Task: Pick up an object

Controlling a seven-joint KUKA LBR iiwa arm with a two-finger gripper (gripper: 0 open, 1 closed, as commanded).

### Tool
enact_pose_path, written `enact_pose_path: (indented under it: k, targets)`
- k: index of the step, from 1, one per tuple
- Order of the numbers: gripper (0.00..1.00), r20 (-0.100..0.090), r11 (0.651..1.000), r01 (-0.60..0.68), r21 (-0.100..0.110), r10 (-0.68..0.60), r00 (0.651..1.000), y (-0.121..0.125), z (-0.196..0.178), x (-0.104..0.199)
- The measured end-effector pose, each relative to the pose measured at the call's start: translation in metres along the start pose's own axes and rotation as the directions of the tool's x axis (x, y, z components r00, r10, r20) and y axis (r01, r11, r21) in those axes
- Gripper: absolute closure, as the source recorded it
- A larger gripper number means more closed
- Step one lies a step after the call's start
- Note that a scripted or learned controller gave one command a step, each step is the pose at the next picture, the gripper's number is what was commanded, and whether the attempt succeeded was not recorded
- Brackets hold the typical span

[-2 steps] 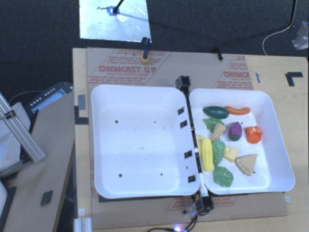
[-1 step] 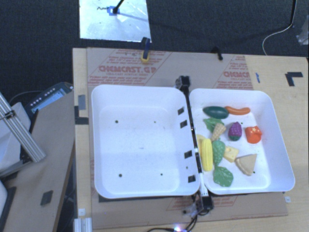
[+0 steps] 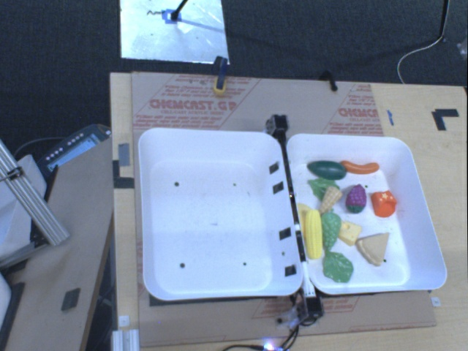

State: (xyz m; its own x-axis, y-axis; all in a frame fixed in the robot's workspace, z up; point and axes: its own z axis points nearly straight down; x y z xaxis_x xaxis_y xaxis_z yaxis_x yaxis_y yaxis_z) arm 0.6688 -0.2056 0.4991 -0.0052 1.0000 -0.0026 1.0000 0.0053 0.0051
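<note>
The toy foods crowd the right bin [image 3: 423, 218], the corn cob [image 3: 312, 232] touching leafy pieces [image 3: 330, 229], so a descent risks a multi-item or slipped grasp; tool state cannot be determined.

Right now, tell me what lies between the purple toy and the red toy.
Camera view: bare white bin floor lies between the purple toy and the red toy.
</note>
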Motion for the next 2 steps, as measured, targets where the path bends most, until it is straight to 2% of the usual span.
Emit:
enact_pose_path:
  k: [1,2]
  targets:
    - [1.00,-0.005,1.000,0.000,0.012,0.000,1.000,-0.001,0.110,0.027]
    - [1.00,0.000,1.000,-0.005,0.000,0.005,1.000,-0.001,0.093,-0.002]
